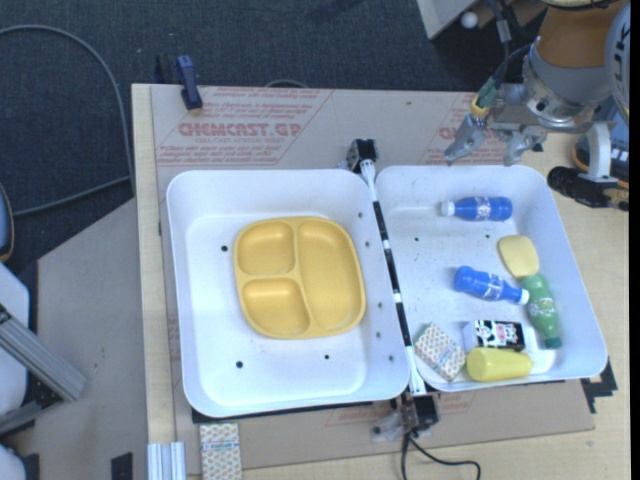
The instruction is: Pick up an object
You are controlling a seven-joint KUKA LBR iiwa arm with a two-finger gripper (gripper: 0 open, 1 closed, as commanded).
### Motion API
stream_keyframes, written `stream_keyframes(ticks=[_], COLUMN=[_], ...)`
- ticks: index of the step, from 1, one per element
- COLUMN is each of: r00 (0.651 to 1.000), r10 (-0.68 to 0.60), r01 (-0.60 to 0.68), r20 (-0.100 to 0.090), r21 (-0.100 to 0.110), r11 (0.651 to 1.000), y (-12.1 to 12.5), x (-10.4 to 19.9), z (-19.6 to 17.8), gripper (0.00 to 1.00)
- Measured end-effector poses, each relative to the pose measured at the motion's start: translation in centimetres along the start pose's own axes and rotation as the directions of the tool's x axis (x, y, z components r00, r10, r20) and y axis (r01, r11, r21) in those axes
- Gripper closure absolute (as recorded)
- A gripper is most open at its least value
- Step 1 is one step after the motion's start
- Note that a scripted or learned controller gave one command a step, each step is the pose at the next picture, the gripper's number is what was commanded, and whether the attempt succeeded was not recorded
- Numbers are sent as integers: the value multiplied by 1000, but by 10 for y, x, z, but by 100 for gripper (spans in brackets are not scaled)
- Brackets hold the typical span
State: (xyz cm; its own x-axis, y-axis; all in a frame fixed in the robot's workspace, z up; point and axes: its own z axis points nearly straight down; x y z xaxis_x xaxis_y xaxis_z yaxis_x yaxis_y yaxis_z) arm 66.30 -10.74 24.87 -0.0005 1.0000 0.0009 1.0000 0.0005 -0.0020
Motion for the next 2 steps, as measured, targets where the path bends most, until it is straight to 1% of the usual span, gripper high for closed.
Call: stream_keyframes(ticks=[1, 2], r00=[1000, 1000], r10=[1, 2], r01=[-1, -2], r20=[0, 1], r21=[2, 0], r11=[1000, 1000], y=[-6, -82], x=[2, -28], z=[157, 165], gripper=[0, 0])
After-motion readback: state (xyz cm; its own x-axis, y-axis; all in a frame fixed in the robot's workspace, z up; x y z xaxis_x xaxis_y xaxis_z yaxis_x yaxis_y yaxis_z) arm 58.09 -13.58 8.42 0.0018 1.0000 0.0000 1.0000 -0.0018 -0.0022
